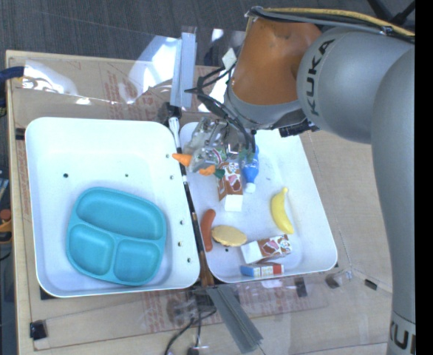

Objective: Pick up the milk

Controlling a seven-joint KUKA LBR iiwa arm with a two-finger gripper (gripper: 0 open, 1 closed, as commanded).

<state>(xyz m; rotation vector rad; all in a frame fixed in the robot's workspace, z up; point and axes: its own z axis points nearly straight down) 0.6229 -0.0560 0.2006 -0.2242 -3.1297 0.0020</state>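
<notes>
Overhead and to the right, a big grey arm [349, 72] with an orange band, bent down over the far end of the right bin [316, 231]. Beside that, touching along the middle edge, the left bin [46, 154], white and shallow like its neighbour. In the left bin, toward the near side, a blue plate [117, 235] with three sections, lying flat.

At the arm's tip, a metal claw [218, 145], low over the far left corner of the right bin, amid a clutter of small things. Released or clenched: cannot tell from this angle, and nothing plainly seen in its grasp.

Just below the claw, on the near side of it, the milk [231, 187]: a small brown and white carton, resting on the bin floor, apart from the claw as far as can be judged.

Near the right wall, a yellow banana [279, 210]. Nearer the front, a second carton [267, 249] lying on its side. Left of that, a tan bun [229, 235], and just beside the bun a red sausage [208, 226] along the left wall. At the front edge, a flat red, white and blue box [261, 270]. Right of the milk and close to it, a small blue bottle [250, 170]. On the seam between the bins, by the claw, a little orange carrot [182, 157].
</notes>
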